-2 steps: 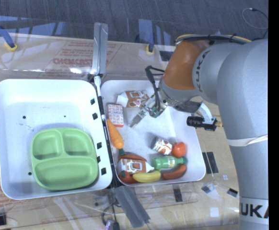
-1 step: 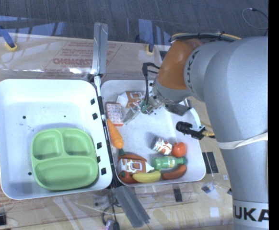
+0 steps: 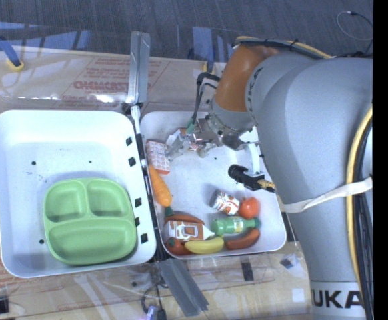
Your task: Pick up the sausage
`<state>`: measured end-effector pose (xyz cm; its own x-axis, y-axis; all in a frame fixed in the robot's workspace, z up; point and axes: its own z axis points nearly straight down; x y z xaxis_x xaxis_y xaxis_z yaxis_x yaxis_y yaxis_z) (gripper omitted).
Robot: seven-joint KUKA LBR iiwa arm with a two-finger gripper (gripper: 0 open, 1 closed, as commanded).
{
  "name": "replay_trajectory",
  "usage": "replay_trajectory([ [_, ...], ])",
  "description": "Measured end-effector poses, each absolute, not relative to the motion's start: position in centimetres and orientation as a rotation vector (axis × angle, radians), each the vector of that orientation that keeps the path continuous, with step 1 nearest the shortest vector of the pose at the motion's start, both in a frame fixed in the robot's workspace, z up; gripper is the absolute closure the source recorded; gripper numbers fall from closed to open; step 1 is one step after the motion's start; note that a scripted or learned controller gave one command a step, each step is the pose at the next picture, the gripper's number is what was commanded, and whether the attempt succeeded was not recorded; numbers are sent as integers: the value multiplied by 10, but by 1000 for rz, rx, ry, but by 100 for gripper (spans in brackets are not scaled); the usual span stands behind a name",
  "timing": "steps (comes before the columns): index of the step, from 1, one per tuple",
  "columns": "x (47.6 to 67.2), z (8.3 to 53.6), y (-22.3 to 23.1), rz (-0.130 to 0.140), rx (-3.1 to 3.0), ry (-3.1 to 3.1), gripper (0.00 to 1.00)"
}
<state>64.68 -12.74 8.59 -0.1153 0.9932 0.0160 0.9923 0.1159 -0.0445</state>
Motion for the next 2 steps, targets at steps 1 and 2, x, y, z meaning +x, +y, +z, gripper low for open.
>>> replay_trajectory([
  [1, 645, 92, -152, 3, -2645, -1689, 0],
  [2, 648, 91, -140, 41, -2197, -2216, 0],
])
